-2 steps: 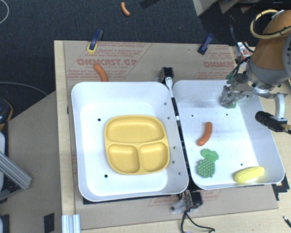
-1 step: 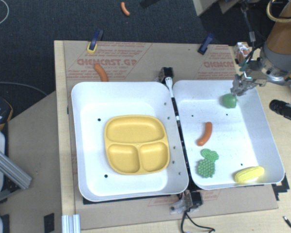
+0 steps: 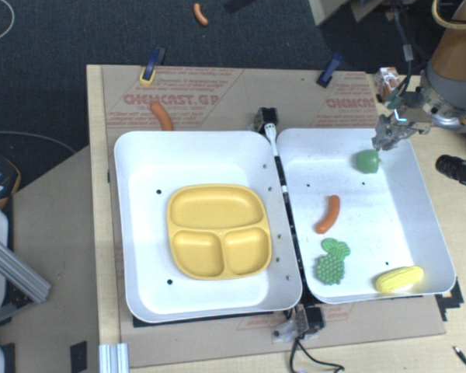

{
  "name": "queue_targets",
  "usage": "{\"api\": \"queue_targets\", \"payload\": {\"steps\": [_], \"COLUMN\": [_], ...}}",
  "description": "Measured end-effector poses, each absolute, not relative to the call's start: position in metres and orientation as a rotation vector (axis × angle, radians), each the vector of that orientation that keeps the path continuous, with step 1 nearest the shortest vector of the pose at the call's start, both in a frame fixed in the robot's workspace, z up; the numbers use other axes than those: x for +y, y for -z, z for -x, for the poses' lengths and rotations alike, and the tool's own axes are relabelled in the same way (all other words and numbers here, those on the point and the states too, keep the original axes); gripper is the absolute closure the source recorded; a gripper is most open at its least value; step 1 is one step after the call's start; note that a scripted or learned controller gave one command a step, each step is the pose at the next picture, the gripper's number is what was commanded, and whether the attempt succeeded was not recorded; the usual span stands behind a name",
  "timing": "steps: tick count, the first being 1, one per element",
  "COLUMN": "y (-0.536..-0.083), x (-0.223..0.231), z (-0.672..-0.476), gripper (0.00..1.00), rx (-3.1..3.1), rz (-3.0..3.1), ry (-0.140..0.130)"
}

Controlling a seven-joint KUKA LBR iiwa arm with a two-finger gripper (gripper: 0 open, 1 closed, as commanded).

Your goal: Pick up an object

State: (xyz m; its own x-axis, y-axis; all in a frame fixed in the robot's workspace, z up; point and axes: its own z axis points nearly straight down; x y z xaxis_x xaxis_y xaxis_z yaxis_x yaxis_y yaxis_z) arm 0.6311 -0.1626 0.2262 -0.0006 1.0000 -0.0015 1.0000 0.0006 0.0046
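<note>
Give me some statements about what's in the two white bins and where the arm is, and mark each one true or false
1. The yellow three-compartment plastic plate lies in the left white bin. True.
2. The orange toy sausage lies on the yellow plate. False: it lies in the right white bin, on the bin floor.
3. The end effector is over the far part of the right bin, just above the small green rounded toy. True.
4. The yellow toy corn cob sits near the right bin's near right corner. True.
5. The green bumpy toy vegetable is in the left bin. False: it is in the right bin, just below the sausage in the picture.
</note>
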Motion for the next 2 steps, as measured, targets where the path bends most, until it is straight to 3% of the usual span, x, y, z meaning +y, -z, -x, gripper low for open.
{"api": "queue_targets", "payload": {"steps": [2], "y": [-0.228], "x": [-0.065], "z": [-0.613], "gripper": [1.00], "rx": [2.230], "rz": [-2.217], "ry": [-0.003]}}
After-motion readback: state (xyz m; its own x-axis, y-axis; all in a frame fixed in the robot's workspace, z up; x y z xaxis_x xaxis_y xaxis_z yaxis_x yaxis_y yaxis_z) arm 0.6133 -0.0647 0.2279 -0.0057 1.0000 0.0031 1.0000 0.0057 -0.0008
